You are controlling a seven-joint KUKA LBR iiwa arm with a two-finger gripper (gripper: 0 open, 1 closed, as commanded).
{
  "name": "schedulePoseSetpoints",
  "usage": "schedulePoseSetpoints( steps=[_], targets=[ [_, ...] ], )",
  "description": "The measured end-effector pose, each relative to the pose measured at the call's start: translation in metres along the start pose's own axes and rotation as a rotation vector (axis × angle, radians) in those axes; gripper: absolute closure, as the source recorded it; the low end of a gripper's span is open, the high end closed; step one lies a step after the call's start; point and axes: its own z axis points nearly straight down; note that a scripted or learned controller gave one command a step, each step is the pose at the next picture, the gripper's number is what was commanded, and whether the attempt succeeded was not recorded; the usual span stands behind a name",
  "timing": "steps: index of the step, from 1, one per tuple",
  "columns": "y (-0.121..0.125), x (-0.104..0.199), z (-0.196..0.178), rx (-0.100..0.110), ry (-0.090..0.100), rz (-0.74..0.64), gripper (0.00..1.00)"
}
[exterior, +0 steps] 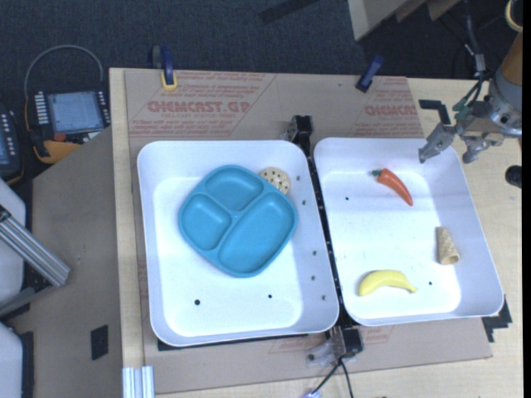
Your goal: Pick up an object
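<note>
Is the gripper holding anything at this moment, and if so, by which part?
Nothing is held. The gripper hangs over the right bin's far right corner, nothing between its jaws. The carrot, banana and cone lie in the bin.

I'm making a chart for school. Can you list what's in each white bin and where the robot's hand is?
left bin: blue divided plate, cookie tucked at the plate's far edge
right bin: orange chili pepper, yellow banana, tan cone
gripper: above the right bin's far right corner, fingers open, holding nothing
</note>
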Motion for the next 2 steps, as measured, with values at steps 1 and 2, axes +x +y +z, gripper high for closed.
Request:
schedulePoseSetpoints(
  steps=[1, 2],
  targets=[
    [0.003, 0.001, -0.009, -0.014, -0.004, -0.004, 0.00],
    [0.003, 0.010, 0.040, -0.009, -0.002, -0.004, 0.00]
  ],
)
